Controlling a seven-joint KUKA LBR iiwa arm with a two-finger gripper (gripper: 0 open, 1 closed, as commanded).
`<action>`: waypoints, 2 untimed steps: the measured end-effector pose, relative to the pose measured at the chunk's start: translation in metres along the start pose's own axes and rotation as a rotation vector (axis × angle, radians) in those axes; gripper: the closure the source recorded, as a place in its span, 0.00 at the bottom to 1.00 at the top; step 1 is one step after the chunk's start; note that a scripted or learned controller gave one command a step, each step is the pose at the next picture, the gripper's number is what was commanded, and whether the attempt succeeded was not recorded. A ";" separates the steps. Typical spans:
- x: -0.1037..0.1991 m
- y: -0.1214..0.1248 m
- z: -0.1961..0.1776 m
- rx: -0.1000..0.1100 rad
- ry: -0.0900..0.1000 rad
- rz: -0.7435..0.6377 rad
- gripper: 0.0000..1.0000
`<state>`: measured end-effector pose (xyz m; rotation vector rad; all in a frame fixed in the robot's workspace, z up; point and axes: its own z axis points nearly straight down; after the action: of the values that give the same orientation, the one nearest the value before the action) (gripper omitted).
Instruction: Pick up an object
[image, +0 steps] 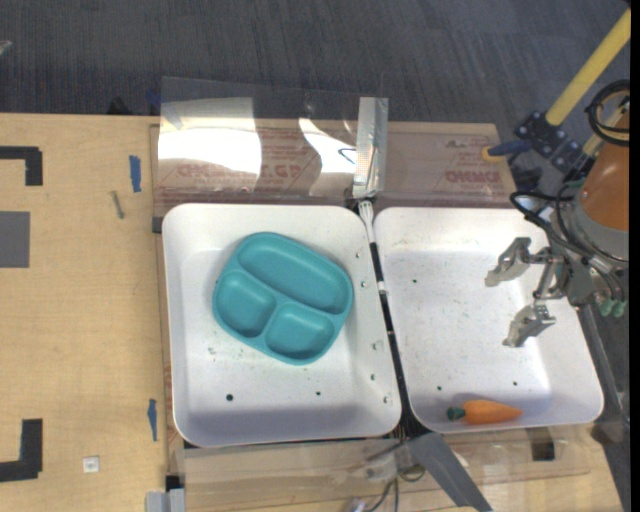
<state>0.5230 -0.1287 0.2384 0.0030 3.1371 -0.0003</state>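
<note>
Starting at the left of the frame: the bench (80, 300) shows bare tan board with black corner marks at the upper left and lower left, a grey patch at the left edge, and short strips of blue tape (135, 172) near the left bin's upper corner.

Left bin (190, 400), centre-left of frame, holds a teal divided plate (283, 296), three compartments, lying flat and turned at a slant, its nearer rim toward the lower right. Nothing is in its compartments. A few dark specks dot the bin floor below it.

Above both bins, along the top centre, a clear glossy panel (260, 150) catches glare, and an upright metal strip (370, 145) stands at the point where the bins meet. A dark divider seam (385, 320) runs down between the two bins.

Right bin (440, 250), centre-right, holds one carrot (485, 411), orange with a small green end pointing left, lying along the lower wall, close to the bottom rim. The floor here is lightly speckled.

The gripper (522, 294) hangs over the right side of the right bin, fingers spread apart, one tip toward the upper left and the other lower down, with nothing between them. It is well above and to the right of the carrot, not touching it. The arm (610, 195) enters at the right edge, its orange band visible, with cables and a yellow rod (595, 65) at the upper right.
</note>
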 end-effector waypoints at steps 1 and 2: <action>0.042 0.038 0.124 -0.002 -0.001 -0.047 0.00; 0.022 -0.053 0.026 0.005 -0.009 0.042 0.00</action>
<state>0.5013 -0.1813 0.2126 0.0685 3.1274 -0.0083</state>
